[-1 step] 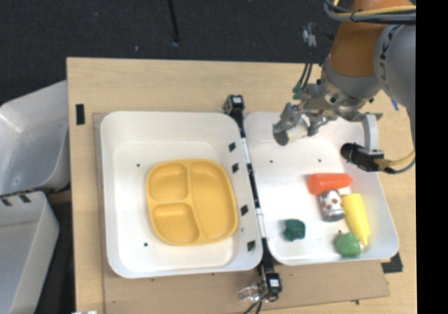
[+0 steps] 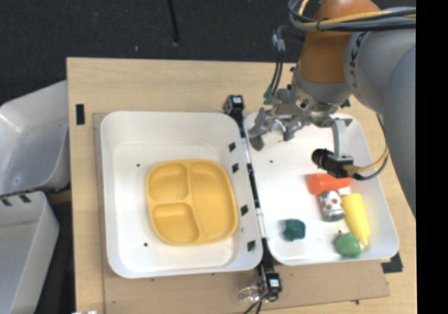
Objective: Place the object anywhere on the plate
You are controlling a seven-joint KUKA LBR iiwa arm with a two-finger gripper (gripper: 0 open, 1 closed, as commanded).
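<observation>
Pincer [image 2: 271, 134] hung over the top-left corner of the right bin [image 2: 280, 180], w/ the arm coming in from the right. Its two prongs looked apart, bare white bin floor btwn them and nothing gripped. Prob. parked there bc no pick had been made yet, though that's a guess.

Plate [image 2: 190, 202] sat in the middle of the left bin [image 2: 126, 145]. It was yellow w/ three compartments, lying flat and bare, so a drop anywhere on it would count.

Task didn't say which obj. All candidates lay in the right bin, well apart from the plate:
- dark-green lump [image 2: 294, 229], alone near the bottom edge, free space all round, so prob. the easiest grab
- orange piece [image 2: 323, 182], w/ a small can [image 2: 330, 205] touching it just below
- yellow piece [image 2: 356, 216] beside the can, looked to be touching
- light-green piece [image 2: 347, 245] at the yellow one's lower end, by the bin's bottom-right corner

Those four were bunched tight, so closing on one could nudge its neighbours. Couldn't tell what most of them were, too small.

In the way: the raised rims where the two bins met [image 2: 252, 187], w/ small black clips [image 2: 236, 166] along that seam. Any carry from right to left would need lift enough to clear it. A black fitting [image 2: 233, 103] stood at the seam's top end, near the pincer. Desk [image 2: 161, 82] around the bins was plain pale wood.
</observation>
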